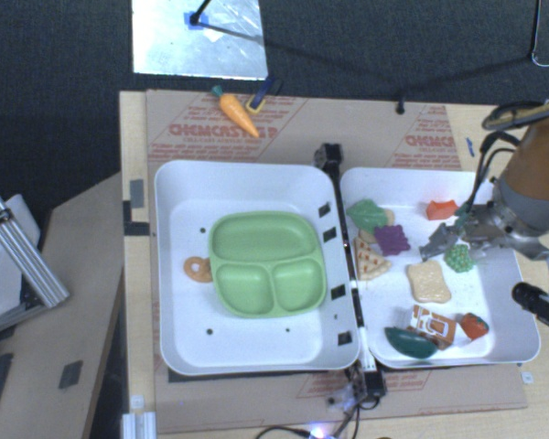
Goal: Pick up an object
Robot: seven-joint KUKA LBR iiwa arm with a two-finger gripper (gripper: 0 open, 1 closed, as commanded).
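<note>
We reach into the right bin (pixel 531 337) from the right side of the camera view. The gripper (pixel 442 243) hangs low over the upper middle of that bin, its dark fingers (pixel 432 248) pointing left and slightly down. The fingers look spread, with nothing between them, though their tips are dark and small against the bin floor, so we judge them open without full certainty.

The nearest candidate is the green broccoli piece (pixel 458 259), which lies just beside the fingers, on their right and a little below, partly under the wrist. The toast slice (pixel 428 283) lies just below the fingers, its long axis running roughly up and down the view. The purple grape cluster (pixel 392 240) lies to their left, near but apart. The orange piece (pixel 441 210) lies above them.

The coming move turns on this: the fingers stand between the broccoli piece and the toast slice, over bare floor, so we would need a short shift toward either one before closing.

The left bin (pixel 178 190) holds a green divided plate (pixel 267 263) and a pretzel (pixel 199 269), well apart from the gripper. A carrot (pixel 238 114) lies on the worktop (pixel 366 122) behind the bins. The arm body covers the right bin's far right edge.
</note>
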